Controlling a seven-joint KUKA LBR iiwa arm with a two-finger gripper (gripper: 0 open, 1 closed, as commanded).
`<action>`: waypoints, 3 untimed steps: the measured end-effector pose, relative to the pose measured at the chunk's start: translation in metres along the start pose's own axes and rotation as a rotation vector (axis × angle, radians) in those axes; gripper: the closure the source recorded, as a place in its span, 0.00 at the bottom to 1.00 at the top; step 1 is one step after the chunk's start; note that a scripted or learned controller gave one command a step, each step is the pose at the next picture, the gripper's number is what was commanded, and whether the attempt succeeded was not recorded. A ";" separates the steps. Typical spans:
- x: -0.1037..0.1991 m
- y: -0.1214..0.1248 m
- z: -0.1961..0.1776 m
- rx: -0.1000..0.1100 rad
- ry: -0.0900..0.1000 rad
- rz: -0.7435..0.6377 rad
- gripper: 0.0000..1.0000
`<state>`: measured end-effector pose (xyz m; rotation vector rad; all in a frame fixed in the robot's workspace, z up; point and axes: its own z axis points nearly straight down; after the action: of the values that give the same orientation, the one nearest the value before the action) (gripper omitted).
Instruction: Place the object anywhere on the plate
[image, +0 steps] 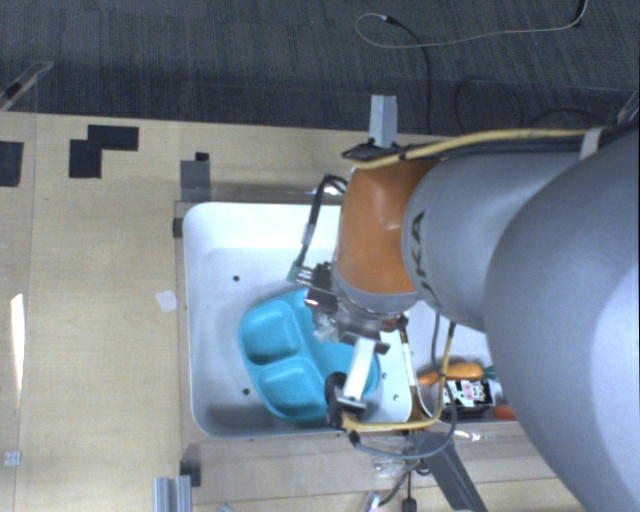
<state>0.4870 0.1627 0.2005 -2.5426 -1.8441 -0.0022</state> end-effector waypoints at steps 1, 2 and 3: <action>-0.029 0.012 0.056 0.001 -0.001 -0.063 1.00; -0.028 0.013 0.046 -0.001 0.001 -0.063 1.00; 0.017 0.094 0.079 -0.002 0.000 -0.407 1.00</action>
<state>0.5820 0.1493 0.1220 -2.1182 -2.3217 -0.0048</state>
